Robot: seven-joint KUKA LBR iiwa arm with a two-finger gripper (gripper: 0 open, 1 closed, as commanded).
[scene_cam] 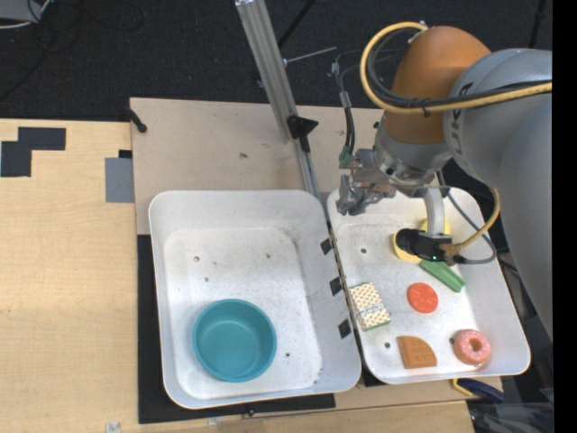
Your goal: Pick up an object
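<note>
My gripper [354, 197] hangs over the far left corner of the right bin [505, 327], close to the wall between the bins, and I see nothing held in it. In that bin lie a checkered pale block [369, 306], a red disc [422, 298], a green stick [441, 275], an orange-brown wedge [416, 352] and a pink donut [471, 346]. A yellow thing [405, 250] is partly hidden under the wrist. All of these lie nearer the front than the gripper.
The left bin [225, 215] holds a teal bowl [234, 339] at its front. A slanted metal rail [270, 61] rises behind the bins, just left of the gripper. The arm's grey body [514, 106] fills the right side.
</note>
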